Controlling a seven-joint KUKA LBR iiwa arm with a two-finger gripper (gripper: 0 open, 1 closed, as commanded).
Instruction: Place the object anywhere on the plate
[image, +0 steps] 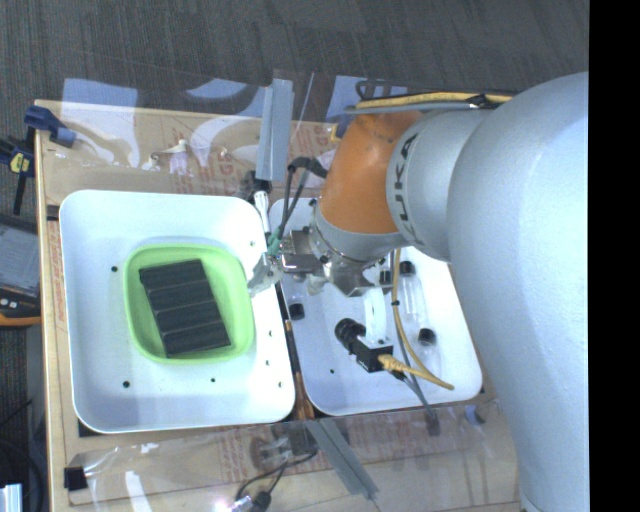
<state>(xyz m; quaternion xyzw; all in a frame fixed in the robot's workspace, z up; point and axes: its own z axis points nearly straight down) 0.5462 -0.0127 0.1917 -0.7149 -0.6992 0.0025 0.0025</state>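
Fingers are hidden under the grey arm's orange-banded wrist, so whether the two-finger gripper is spread or closed cannot be told; its metal end sits over the seam between the two shallow white bins. Just beside it, in the left white bin, lies the square lime-green plate, and the dark ribbed rectangular block rests flat on that plate. The arm covers much of the right white bin

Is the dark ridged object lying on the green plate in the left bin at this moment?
Yes, the dark ridged object lies flat inside the rim of the green plate, which sits in the left bin.
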